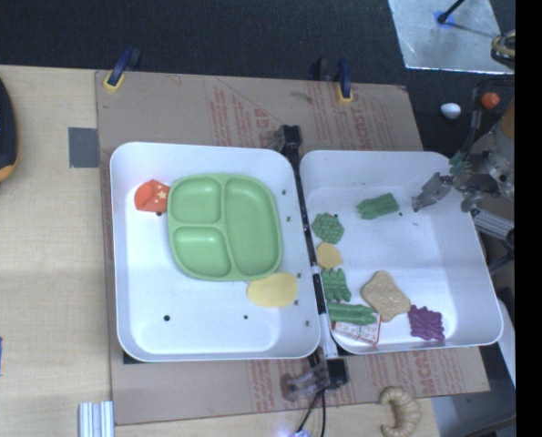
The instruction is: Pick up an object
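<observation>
The right bin [453, 271] holds several toy foods: a green pickle-like piece [377, 207], a round leafy green piece [327, 228], a small yellow piece [329, 257], a green bumpy piece [335, 285], a long green pod [352, 313] lying on a red-and-white packet [357, 333], a tan bread slice [384, 295] and a purple grape bunch [425, 322]. My gripper [432, 192] hangs at the right bin's upper right edge, to the right of the pickle-like piece, with nothing visible between its fingers.
The left bin [138, 317] carries a green divided plate [225, 225], a red piece with a star [150, 196] at its left and a yellow round piece [271, 290] below it. A tan curled object [400, 411] lies on the cardboard below the bins.
</observation>
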### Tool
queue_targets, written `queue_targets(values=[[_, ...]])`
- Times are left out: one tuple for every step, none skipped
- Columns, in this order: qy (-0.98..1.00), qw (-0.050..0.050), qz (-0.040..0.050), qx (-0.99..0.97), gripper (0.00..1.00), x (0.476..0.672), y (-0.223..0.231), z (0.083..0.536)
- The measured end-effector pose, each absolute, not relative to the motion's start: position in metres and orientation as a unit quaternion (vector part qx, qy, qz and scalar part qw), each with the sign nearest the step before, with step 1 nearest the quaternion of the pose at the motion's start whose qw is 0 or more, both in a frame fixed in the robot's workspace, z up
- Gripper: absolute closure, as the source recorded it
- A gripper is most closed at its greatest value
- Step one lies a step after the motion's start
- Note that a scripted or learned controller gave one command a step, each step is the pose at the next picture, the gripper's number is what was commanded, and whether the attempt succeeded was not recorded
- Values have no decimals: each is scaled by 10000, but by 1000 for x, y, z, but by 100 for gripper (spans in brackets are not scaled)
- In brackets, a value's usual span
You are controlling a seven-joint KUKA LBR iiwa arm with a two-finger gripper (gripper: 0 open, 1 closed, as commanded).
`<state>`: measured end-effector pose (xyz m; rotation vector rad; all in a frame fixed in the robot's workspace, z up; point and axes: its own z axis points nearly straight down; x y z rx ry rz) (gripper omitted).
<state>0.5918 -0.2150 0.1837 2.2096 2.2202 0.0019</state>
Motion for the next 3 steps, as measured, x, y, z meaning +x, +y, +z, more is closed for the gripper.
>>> queue_targets(values=[[7081, -39, -22, 7061, 0, 507, -199, 181], [7110, -40, -13, 7032, 0, 531, -132, 125], [7078, -52, -30, 7063, 0, 472, -140, 89]])
